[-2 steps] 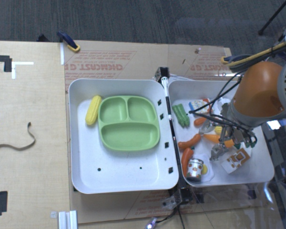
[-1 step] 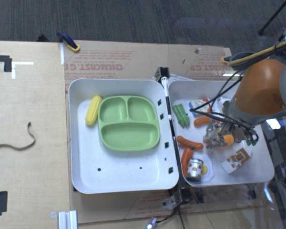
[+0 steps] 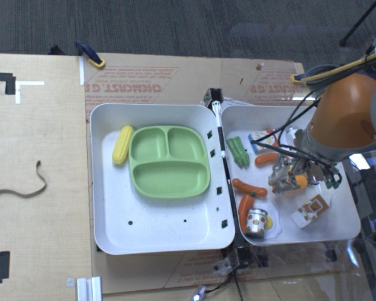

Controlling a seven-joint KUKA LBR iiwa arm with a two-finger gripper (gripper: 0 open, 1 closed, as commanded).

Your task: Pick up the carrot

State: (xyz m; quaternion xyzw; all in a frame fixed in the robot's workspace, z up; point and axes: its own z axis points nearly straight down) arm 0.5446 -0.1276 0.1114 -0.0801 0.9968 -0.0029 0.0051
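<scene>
Gripper (image 3: 287,179), grip state unclear, hovers right of the carrot (image 3: 244,209); crowding hot dog (image 3: 249,187) risks a mistaken grab

A robotics lab. A pale desk (image 3: 37,231) with black tape marks (image 3: 2,83) carries two white bins (image 3: 156,237) on printed cardboard (image 3: 135,83), above grey carpet (image 3: 175,11). A cabled arm (image 3: 341,115) and toy food like the corn (image 3: 122,145) fit a test rig.

R bin (image 3: 338,234) crowded: carrot (image 3: 244,209) hemmed by small can (image 3: 257,222) just beside it, sausage (image 3: 249,188) above, bin divider wall on its left. Arm (image 3: 341,115) overhangs R bin's far side. L bin (image 3: 156,227) front floor open below green plate (image 3: 170,162).
</scene>
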